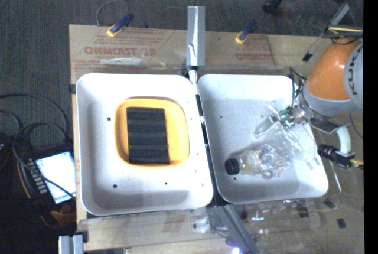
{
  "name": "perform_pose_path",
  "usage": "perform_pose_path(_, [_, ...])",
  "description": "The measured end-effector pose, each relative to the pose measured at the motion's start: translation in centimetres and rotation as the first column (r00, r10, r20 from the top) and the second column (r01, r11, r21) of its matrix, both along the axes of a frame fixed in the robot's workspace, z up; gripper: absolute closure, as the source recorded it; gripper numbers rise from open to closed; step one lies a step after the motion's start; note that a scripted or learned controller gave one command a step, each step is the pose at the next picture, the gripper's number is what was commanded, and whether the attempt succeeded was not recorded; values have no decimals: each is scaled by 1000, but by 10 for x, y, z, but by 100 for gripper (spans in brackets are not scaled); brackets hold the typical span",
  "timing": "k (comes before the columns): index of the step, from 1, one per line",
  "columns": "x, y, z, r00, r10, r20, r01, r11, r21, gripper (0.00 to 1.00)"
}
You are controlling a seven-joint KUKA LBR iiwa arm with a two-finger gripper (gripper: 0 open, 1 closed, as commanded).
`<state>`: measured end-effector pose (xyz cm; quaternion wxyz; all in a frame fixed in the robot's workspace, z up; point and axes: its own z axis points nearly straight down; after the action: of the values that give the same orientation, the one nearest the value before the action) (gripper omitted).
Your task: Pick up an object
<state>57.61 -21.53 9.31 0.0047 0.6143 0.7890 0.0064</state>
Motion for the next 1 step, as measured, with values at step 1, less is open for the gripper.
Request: perform_pose_path(1, [1,1,9,1000,1,3,-1,1000,0,100])
